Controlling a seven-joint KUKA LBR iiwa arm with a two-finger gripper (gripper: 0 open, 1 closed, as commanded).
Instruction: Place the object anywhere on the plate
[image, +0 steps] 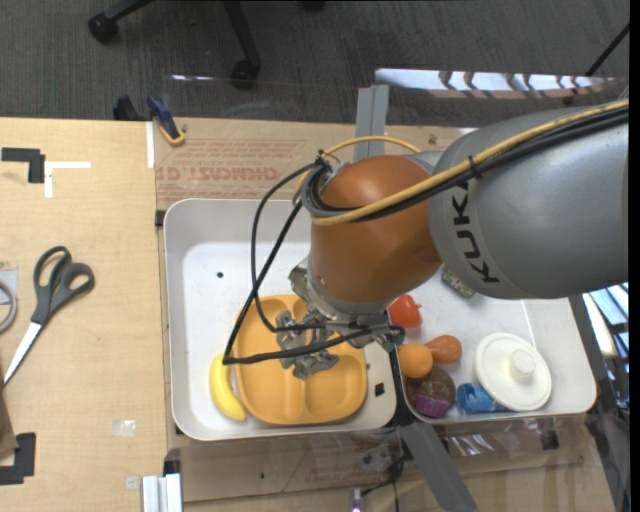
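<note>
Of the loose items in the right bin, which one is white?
The round white lid-like piece with a knob on top, toward the bin's right end. The items to its left are orange, purple and blue.

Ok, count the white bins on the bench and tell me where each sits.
2. The left bin holds the yellow plate; the right bin sits beside it, largely covered by the arm, which may hide some of its contents.
</note>
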